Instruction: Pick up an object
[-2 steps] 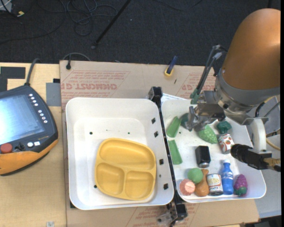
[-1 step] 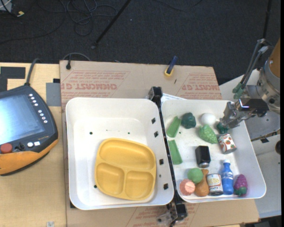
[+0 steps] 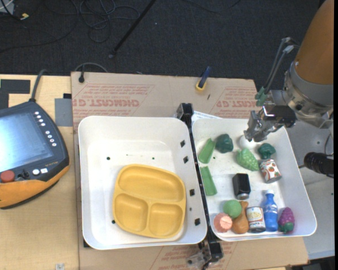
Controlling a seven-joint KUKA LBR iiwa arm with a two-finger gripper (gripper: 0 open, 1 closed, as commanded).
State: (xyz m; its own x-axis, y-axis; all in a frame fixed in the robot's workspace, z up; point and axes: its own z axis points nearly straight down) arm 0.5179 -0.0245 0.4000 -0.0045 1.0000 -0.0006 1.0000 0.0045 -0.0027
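Observation:
My gripper (image 3: 255,133) hangs over the back of the right bin (image 3: 305,196), above the toys and holding nothing that I can see. Just below it lie a bumpy green toy (image 3: 247,159) and a dark green toy (image 3: 266,149). To its left sit a dark green lump (image 3: 223,143) and a light green stick (image 3: 206,150). A small can (image 3: 270,170) and a black block (image 3: 241,185) lie mid-bin. Along the front edge are a green ball (image 3: 232,208), a peach (image 3: 223,223), a brown pear shape (image 3: 241,220), a tin (image 3: 255,219), a blue bottle (image 3: 270,210) and purple grapes (image 3: 286,219).
The left bin (image 3: 101,145) holds a yellow divided tray (image 3: 149,200). A green bar (image 3: 208,181) lies by the divider between the bins. A teach pendant (image 3: 22,151) rests on the bench at the left. A yellow and blue clip (image 3: 202,81) stands on the cardboard behind the bins.

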